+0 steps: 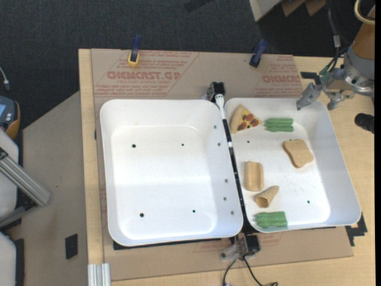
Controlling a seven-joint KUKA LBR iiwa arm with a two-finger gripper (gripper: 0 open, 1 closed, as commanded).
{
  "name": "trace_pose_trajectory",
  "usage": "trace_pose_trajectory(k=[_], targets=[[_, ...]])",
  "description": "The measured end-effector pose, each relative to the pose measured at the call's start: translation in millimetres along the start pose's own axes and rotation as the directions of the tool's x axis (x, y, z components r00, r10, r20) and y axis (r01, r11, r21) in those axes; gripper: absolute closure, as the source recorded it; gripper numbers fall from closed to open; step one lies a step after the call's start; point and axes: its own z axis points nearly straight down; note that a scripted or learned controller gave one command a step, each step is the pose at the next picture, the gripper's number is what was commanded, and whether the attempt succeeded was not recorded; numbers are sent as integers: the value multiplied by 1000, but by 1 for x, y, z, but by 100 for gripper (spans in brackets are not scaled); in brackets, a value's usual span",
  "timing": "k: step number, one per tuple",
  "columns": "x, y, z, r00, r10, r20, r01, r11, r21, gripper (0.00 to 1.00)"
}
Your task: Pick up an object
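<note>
So all the stuff sits in the right bin [333, 159], nothing picked yet. There's a pizza slice [243, 118] at the upper left of that bin, tip aimed toward the top of the frame, wide end lower right. Just right of it a green bean pod [278, 124] lies flat, long axis left-right. A tan bread slice [297, 152] sits mid-right, tilted a bit, long axis running upper left to lower right. In the middle a tan roll [253, 176] stands up-down in the frame. Below it a little cone [267, 196] points lower left, and a second green pod [271, 220] lies left-right by the bottom rim.

The hand [320, 95] hovers over the bin's upper right corner with two fingers spread apart, holding nothing. The arm is mostly cut off at the right edge. The left bin [119, 159] is just white with a few dark dots.
</note>
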Motion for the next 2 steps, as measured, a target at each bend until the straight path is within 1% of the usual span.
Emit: trace_pose_trajectory(k=[1, 2], targets=[[55, -52, 72, 1000, 0, -10, 1, 1000, 20, 0], [1, -30, 42, 1000, 5, 0, -5, 1000, 3, 0]])
